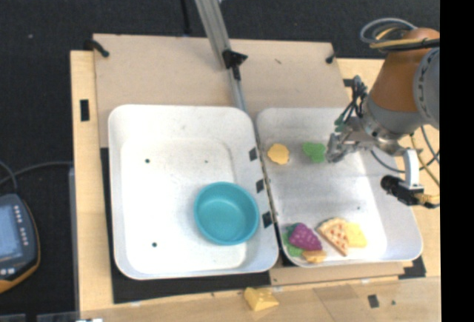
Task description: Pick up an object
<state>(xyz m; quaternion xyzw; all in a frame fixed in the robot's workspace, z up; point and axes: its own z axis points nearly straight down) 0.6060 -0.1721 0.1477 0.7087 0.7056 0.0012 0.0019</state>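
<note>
The gripper (pixel 335 149) hangs in the right bin (pixel 385 235), just right of the green piece (pixel 314 152).

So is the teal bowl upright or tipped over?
Upright: the teal bowl sits in the left bin, open mouth up, its inside visible.

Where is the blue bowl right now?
The blue bowl sits in the left bin, in its near right corner, close to the wall it shares with the right bin. Just across that wall lies the purple toy.
</note>
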